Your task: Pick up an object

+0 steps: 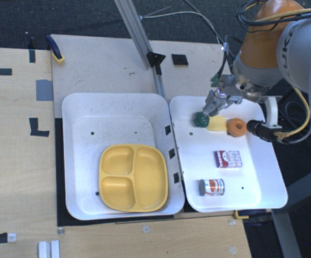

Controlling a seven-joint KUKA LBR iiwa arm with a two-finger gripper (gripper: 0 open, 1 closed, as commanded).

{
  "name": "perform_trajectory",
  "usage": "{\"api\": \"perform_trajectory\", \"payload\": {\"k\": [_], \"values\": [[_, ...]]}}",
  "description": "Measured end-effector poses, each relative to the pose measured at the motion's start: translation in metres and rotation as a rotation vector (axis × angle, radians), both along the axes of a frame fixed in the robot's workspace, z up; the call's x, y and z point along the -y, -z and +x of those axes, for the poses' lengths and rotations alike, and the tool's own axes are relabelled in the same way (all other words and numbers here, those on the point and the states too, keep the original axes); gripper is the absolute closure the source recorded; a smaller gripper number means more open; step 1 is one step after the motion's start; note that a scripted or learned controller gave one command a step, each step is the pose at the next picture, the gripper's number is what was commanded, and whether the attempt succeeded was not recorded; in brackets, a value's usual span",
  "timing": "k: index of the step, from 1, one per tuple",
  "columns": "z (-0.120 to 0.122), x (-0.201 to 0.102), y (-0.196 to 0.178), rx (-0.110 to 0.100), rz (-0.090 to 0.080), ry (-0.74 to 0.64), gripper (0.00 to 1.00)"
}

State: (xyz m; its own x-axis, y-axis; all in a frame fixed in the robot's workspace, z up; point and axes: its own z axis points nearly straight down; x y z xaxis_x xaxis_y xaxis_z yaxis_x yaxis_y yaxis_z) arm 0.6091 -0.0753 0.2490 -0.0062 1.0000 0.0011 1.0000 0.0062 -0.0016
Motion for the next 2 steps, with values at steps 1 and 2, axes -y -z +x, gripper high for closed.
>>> {"api": "perform_trajectory", "payload": {"k": [1, 2], "values": [[-0.008, -0.046, -0.002, 0.000, 0.001, 0.000, 1.00], [-0.018, -0.098, -0.006, -0.001, 0.001, -0.001, 1.00]]}}
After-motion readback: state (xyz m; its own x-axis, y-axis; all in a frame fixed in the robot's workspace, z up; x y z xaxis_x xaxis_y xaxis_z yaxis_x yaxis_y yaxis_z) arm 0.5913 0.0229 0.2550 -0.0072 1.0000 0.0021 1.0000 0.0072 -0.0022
